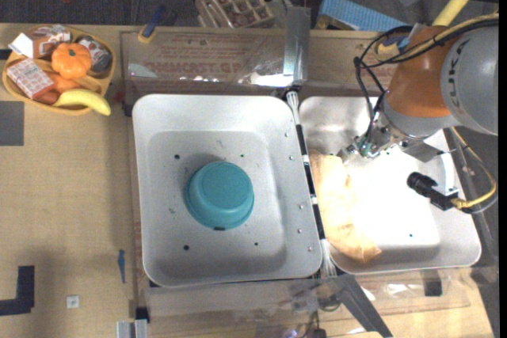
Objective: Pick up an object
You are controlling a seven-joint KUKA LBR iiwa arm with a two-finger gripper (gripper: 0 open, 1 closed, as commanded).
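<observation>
A teal upturned bowl [220, 195] sits in the middle of the left bin [158, 123]. A tan, crumpled cloth-like piece [342, 206] lies along the left side of the right bin [444, 245], stretching from its middle down to the front corner. My gripper [363, 147] hangs low over the right bin's back left part, just above and to the right of the cloth's upper end. The grey arm with its orange band [420, 91] rises behind it to the right. Nothing shows between the fingers.
A black cable end [424, 187] from the arm hangs over the right bin's right half. A bowl of toy fruit [59, 71] stands on the bench at far left. A clear plastic sheet [214, 63] and boxes lie behind the bins.
</observation>
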